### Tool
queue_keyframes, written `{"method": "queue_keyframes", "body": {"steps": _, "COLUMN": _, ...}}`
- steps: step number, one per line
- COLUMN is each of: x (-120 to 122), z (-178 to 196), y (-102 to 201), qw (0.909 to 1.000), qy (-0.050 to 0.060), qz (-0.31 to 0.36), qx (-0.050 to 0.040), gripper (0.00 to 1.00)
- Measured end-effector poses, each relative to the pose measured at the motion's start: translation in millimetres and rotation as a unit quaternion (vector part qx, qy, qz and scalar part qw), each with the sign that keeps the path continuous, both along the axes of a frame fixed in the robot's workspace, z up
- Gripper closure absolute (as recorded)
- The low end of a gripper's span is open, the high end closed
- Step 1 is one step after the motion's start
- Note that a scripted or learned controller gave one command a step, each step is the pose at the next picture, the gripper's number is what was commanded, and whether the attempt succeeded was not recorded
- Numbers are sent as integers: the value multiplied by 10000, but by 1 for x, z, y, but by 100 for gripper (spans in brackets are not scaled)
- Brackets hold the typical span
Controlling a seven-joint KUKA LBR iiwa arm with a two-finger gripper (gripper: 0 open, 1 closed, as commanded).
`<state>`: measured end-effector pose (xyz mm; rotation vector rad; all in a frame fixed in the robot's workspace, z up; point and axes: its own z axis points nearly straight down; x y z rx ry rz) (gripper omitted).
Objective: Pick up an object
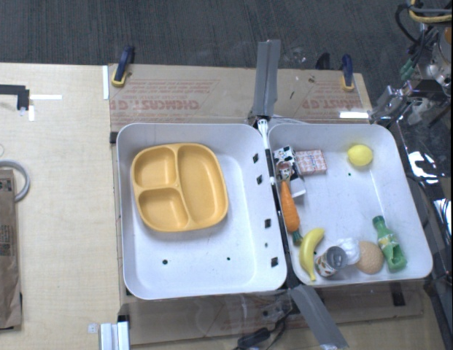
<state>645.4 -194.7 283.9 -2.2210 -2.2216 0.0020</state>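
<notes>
Camera view looks down on a pale wood tabletop [58, 195] with two shallow white bins side by side at the centre of the frame. A sheet of brown cardboard [190, 93] lies under their upper edges, held by a blue clamp [124, 64] at its upper left and another blue clamp [347, 71] at its upper right.

The left bin [204, 268] holds a yellow divided plate [179, 187], lying flat in its upper left part. A brown paper bag [4, 246] lies at the far left edge of the frame.

The arm [430, 57] sits at the upper right of the frame, outside the right bin [335, 195] and above its upper right corner. Its end effector [401, 100] is hard to make out among cables and metal parts, so I cannot tell whether it is open or closed, and nothing can be seen held in it.

The things to pick all lie in the right bin. A carrot [289, 206] runs along its left wall, with a pink box [310, 162] near the upper left corner. A lemon [359, 155] rests toward the upper right. Along the lower edge, from left to right, lie a banana [310, 250], a small can [330, 261], a tan round item [370, 257] and a green bottle [389, 243].
</notes>
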Motion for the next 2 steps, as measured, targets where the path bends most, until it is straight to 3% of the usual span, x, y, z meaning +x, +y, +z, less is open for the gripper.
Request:
{"method": "queue_keyframes", "body": {"steps": 1, "x": 6, "z": -90, "y": -27, "qw": 9910, "qy": 7, "qz": -1335, "qx": -6, "gripper": 0}}
{"method": "queue_keyframes", "body": {"steps": 2, "x": 13, "z": -133, "y": -21, "qw": 9879, "qy": 5, "qz": -1548, "qx": -9, "gripper": 0}}
